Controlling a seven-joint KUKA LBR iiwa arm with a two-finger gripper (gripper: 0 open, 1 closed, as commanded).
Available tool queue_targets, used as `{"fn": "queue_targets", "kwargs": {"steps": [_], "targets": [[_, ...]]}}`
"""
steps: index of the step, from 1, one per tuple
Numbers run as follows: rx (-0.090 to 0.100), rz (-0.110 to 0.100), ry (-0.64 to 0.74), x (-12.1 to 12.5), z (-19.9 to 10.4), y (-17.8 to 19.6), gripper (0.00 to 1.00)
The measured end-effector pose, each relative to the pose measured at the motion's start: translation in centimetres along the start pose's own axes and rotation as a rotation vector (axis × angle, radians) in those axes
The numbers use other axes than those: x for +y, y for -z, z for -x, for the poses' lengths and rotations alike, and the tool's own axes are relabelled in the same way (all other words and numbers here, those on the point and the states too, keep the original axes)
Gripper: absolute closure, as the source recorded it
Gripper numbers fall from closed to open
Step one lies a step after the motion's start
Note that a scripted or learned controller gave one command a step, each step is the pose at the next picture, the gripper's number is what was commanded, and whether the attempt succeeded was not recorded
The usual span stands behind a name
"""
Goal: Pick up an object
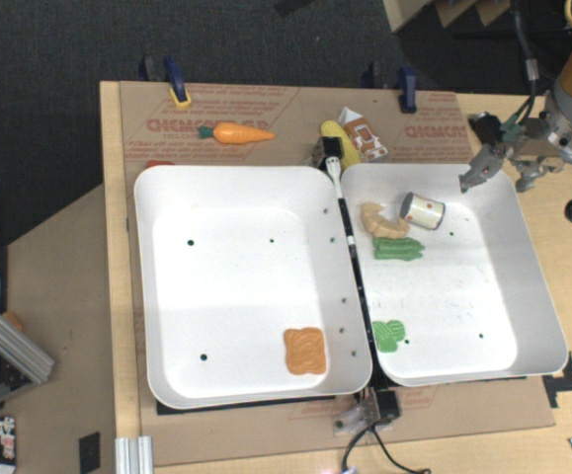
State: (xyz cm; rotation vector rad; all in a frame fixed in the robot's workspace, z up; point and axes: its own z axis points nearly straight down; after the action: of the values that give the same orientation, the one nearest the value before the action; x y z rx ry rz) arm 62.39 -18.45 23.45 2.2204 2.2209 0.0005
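Tool [503,169] above right bin [523,294] far rim, can [423,210] near

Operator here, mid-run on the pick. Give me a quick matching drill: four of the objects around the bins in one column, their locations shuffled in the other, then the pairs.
Things:
1. orange waffle-shaped toy
2. orange toy carrot with green top
3. small silver can lying on its side
4. bright green leafy toy

Places:
A. on the cardboard behind the left bin
B. right bin, near its front left corner
C. left bin, near its front right corner
D. right bin, rear part, beside a tan toy

Pairs: 1-C, 2-A, 3-D, 4-B
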Motion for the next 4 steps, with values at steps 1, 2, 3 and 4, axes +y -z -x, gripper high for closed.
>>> {"fn": "queue_targets", "kwargs": {"steps": [1, 2, 3, 4], "targets": [[-0.002, 0.004, 0.001, 0.1, 0.0, 1.1, 1.00], [0.006, -0.007, 0.008, -3.1, -9.4, -2.2, 1.00], [-0.002, 0.022, 0.005, 1.7, -11.1, 14.1, 1.00], [-0.002, 0.018, 0.003, 4.4, -12.5, 25.5, 1.00]]}}
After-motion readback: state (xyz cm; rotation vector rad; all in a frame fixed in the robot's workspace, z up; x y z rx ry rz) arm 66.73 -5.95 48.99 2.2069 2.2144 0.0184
